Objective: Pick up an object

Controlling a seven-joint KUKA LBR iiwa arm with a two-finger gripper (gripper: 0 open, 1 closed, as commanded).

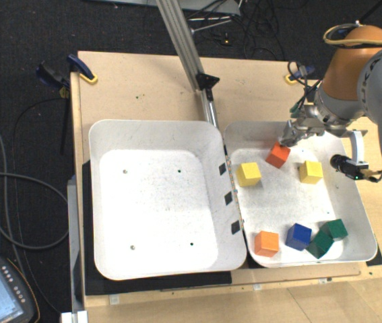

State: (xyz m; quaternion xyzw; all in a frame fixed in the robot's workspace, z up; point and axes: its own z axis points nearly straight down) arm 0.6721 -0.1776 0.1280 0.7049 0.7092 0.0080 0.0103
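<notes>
Camera view: single fixed camera, high above the bench [143, 79], looking down at a slant; takes in both white bins [103, 180], bench edges and surrounding floor.

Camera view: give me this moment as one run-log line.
gripper: over right bin, just above red-orange block | grasp: unconfirmed | other blocks: two yellow, orange, blue, two green, all in right bin
</notes>
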